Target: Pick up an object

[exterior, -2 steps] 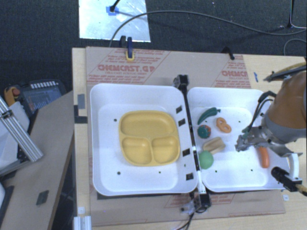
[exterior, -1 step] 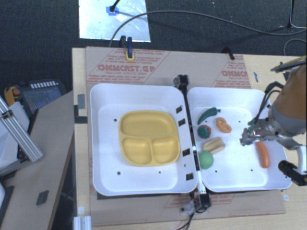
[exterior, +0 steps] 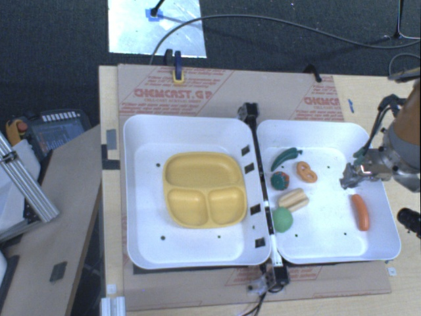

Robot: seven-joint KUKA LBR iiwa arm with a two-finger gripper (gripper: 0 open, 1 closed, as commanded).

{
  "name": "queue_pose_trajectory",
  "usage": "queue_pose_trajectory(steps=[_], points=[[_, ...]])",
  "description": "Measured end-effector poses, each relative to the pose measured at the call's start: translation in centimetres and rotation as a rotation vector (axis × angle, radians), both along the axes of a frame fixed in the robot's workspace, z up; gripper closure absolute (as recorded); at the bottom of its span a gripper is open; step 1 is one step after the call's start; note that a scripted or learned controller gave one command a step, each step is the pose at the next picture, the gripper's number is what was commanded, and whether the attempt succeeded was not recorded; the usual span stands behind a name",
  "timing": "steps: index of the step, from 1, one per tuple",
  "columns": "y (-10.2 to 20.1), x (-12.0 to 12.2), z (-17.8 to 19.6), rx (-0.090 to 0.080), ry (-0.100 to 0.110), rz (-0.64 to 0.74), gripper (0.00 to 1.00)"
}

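In the right bin [exterior: 381,242] you have six toy foods, one of each. The orange sausage [exterior: 360,212] lies nearest the claw [exterior: 350,178], just below it in the view and apart from it. Its long axis runs nearly up and down the view, the upper end tipped slightly left toward the claw and the lower end pointing to the bin's near right corner.

Over toward the divider between the bins you can count the other five:
- a dark green pepper [exterior: 285,157], lying on a slant with its stem end up and to the right
- a small brown pretzel [exterior: 306,172] just right of the pepper
- a round piece in red and green [exterior: 280,180] below the pepper
- a tan bread roll [exterior: 293,199], its long axis tilted up to the right
- a green ball-shaped fruit [exterior: 282,220], touching or nearly touching the roll's lower left end

The claw hangs over the right part of this bin, above the sausage's upper end; you cannot tell from this view whether it is apart or together, and nothing shows between its tips.

The left bin [exterior: 141,176] holds one yellow divided plate [exterior: 202,188] with three compartments. Both bins sit side by side on the worktop [exterior: 217,87].
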State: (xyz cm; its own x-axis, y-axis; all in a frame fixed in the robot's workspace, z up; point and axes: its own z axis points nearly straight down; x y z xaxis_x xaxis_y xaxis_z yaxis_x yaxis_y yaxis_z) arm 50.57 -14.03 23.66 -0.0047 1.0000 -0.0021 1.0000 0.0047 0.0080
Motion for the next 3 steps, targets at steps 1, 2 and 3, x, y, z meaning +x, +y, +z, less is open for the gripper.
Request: queue_pose_trajectory(steps=[1, 2, 3], points=[[4.7, 0.9, -1.0, 0.003, 0.006, 0.004, 1.0], [9.9, 1.5, -2.0, 0.004, 0.007, 0.005, 1.0], [15.4, 2.6, -2.8, 0.004, 0.007, 0.005, 1.0]])
